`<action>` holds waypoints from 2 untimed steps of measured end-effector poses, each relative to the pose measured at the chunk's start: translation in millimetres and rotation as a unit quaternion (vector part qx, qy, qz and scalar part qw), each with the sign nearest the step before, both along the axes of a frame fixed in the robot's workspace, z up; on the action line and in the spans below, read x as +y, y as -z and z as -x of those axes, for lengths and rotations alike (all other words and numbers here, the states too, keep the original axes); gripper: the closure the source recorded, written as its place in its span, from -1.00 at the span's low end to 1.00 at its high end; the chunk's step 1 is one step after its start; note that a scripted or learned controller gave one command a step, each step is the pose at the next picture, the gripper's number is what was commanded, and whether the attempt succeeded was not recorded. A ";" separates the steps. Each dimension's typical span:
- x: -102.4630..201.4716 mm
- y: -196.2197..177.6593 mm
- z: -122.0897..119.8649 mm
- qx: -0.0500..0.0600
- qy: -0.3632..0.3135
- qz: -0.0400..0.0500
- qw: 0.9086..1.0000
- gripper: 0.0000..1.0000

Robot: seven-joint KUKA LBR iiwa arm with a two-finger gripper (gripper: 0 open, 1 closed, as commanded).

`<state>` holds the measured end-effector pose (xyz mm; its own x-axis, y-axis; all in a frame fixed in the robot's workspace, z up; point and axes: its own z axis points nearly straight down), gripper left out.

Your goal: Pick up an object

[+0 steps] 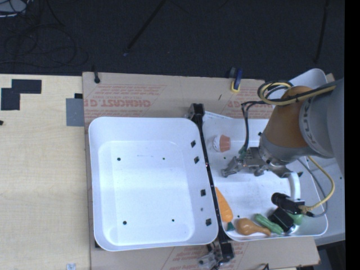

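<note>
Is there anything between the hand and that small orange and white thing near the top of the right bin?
Nothing visible stands between them. The hand hangs over bare white floor of the right bin, just below the small orange and white object. The carrot and the other items lie farther down, off that path.

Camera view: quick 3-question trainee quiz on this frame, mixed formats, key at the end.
1. True or false: the orange carrot-shaped item lies in the left bin.
2. Which bin is the gripper over? A) left B) right
3. Fill in: the small orange-and-white object lies near the right bin's ____ wall (divider/outer).

Key: 1 false; 2 B; 3 divider.
</note>
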<state>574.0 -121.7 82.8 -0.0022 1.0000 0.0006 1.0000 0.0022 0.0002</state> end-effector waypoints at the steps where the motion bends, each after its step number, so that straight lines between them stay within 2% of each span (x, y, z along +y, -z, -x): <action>1: 37.1 -5.3 -66.7 -0.001 -0.001 -0.001 1.000 -1.00; 2: 34.3 -14.4 -64.0 0.003 0.000 0.000 1.000 1.00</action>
<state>638.0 -87.4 97.2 -0.0020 1.0000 0.0006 1.0000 0.0020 -0.0057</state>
